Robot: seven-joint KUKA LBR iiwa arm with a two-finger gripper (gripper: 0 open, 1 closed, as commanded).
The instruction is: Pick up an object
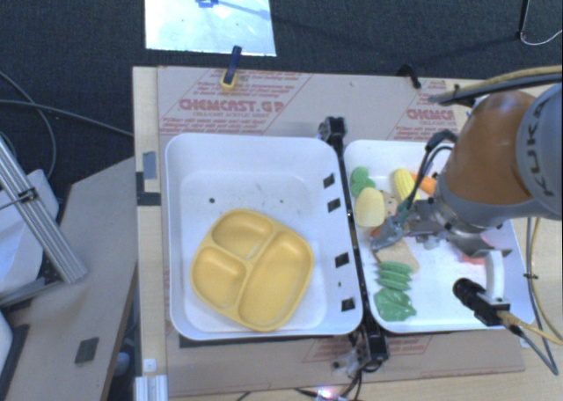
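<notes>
My gripper [387, 234] hangs low over the left part of the right bin [435, 302], with the grey and orange arm reaching in from the right. Just under and beside its tip lie a pale yellow lemon-like toy [369, 207] and a tan flat piece [398, 254]. Further back are a green round toy [361, 179], a yellow corn cob [403, 183] and a small orange piece [427, 185]. Two green pea pods [393, 274] lie toward the front. I see nothing clearly held.
The left bin [255, 149] holds a yellow divided plate [252, 269]. A black divider with clips [345, 215] runs between the bins. A red piece [473, 257] peeks out from under the arm at the right.
</notes>
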